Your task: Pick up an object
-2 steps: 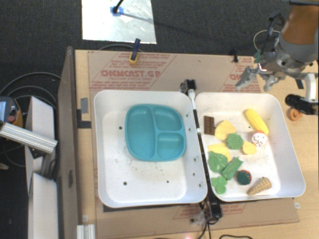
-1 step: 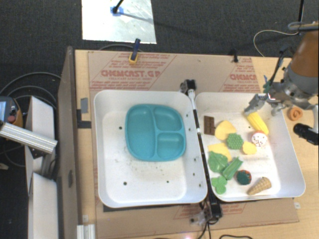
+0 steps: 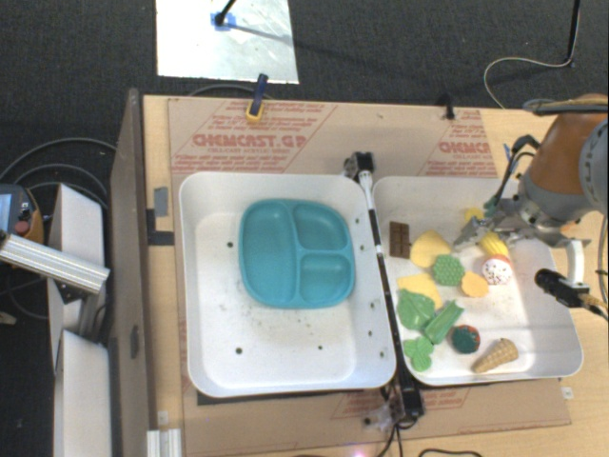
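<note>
Hovering at the right bin [image 3: 561,350], gripper [image 3: 485,225] over small corn toy [image 3: 495,247]; likely light, rigid plastic, grab mid-body; claw state can't tell.

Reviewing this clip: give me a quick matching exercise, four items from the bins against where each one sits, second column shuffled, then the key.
Items:
1. teal divided plate
2. brown block
3. ice cream cone
4. gripper

Places:
A. near front corner of the right bin, on the arm's side
B. middle of the left bin
C. over the back of the right bin, above the yellow pieces
D. right bin, close to the wall shared with the left bin

Pairs: 1-B, 2-D, 3-A, 4-C
</note>
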Robot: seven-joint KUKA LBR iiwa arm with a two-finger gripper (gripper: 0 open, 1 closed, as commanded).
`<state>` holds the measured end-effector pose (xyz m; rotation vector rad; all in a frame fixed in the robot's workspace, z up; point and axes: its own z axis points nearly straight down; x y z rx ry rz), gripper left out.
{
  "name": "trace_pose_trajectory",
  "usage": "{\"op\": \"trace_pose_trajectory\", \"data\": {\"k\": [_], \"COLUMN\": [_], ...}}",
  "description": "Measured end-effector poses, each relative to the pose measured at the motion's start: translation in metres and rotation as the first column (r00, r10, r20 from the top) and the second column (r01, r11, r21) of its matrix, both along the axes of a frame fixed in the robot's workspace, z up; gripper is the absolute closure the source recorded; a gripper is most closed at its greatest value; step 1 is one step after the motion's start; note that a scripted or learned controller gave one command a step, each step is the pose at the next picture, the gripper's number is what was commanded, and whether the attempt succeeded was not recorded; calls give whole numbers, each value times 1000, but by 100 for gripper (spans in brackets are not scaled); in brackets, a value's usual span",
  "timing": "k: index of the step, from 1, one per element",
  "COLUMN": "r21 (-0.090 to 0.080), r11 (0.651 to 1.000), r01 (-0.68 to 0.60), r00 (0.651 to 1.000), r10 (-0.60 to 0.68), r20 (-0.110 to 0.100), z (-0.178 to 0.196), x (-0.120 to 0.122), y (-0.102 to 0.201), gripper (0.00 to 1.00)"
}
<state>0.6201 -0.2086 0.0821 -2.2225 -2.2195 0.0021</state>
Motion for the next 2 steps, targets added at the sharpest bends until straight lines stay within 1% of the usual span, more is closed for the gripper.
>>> {"op": "trace_pose_trajectory", "data": {"k": [1,2], "r21": [-1,0], "r11": [1000,1000], "r01": [-3,-8], "r00": [1000,1000], "r10": [3,8], "r20": [6,7], "z": [17,84], "x": [2,24], "y": [2,43], "gripper": [100,100]}}
